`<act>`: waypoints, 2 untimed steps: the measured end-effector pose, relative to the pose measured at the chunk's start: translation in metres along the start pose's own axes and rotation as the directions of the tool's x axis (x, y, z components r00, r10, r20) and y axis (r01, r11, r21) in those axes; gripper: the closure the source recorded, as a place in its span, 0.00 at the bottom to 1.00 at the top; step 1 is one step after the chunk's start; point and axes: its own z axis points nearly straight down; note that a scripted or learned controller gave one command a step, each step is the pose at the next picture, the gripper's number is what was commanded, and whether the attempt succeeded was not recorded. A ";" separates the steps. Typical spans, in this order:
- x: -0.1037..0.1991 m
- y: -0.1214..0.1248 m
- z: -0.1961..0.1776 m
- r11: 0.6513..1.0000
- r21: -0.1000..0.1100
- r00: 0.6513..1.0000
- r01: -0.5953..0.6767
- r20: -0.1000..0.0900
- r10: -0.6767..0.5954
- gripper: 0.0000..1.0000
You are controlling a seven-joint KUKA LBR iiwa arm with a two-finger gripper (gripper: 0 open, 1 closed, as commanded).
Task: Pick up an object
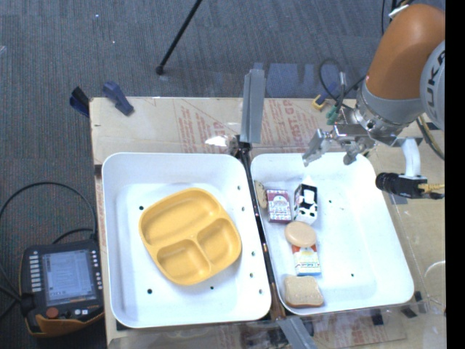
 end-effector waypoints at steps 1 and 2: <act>-0.042 0.014 0.141 0.977 0.003 0.977 -0.213 -0.002 0.213 0.00; -0.030 0.014 0.181 0.864 0.005 0.864 -0.504 0.001 0.504 0.00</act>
